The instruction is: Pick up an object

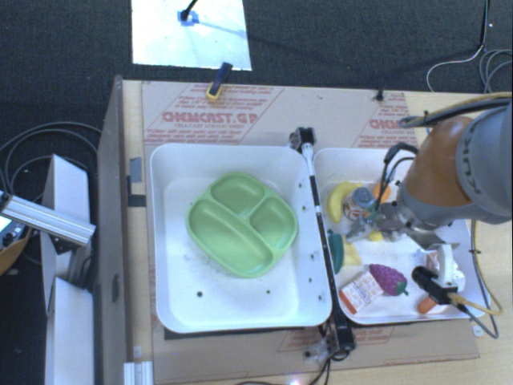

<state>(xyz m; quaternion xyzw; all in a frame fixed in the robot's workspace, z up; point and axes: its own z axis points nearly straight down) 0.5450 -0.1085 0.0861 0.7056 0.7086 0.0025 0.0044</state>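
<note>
Gripper (pixel 370 224), finger state indiscernible, over right bin (pixel 401 315) beside banana (pixel 341 199): descend centred on one item.

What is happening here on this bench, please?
A grey and orange robot arm reaches from the right into the right bin, which holds small items: a yellow banana, a purple grape bunch, a small packet. Its gripper is low among the items beside the banana, but nothing is clearly held. The left bin holds a green divided plate, untouched.
</note>
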